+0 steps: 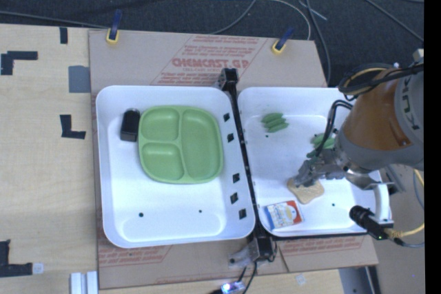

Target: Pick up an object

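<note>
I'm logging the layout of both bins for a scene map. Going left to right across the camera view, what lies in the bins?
Small black block → green divided plate → green pea pod → blue and white packet → tan flat piece, with the gripper down at it.

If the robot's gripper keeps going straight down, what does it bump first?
Most likely the tan flat piece lying in the right bin; the gripper sits right over its edge, though height is hard to judge.
</note>
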Robot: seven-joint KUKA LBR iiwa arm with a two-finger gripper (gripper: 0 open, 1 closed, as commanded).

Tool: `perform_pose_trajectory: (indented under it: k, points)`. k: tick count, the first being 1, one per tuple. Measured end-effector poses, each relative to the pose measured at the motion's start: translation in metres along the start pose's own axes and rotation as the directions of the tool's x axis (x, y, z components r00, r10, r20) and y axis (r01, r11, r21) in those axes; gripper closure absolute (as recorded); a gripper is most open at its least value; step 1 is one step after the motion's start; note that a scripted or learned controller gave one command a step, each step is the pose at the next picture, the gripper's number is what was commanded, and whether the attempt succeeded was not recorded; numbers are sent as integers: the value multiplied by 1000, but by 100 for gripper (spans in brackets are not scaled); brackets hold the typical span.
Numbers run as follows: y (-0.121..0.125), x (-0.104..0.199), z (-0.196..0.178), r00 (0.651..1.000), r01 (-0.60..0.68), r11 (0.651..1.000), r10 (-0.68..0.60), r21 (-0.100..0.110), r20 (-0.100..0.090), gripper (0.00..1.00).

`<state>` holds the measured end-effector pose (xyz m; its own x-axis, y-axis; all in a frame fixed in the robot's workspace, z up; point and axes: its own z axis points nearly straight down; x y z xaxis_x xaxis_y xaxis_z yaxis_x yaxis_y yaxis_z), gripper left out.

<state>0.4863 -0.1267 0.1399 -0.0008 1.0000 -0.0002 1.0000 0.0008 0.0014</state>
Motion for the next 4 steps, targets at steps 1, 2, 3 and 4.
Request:
perform_pose_trajectory:
  k: [1, 2, 3, 4]
  points:
    - [4, 0, -42, 1000, 1, 1000, -1, -2, 1, 100]
    - [2, -3, -105, 1000, 1, 1000, -1, -5, 2, 100]
    - [2, 55, -92, 1000, 5, 1000, -5, 3, -1, 100]
    - [8, 118, -94, 1000, 8, 1000, -8, 3, -2, 100]
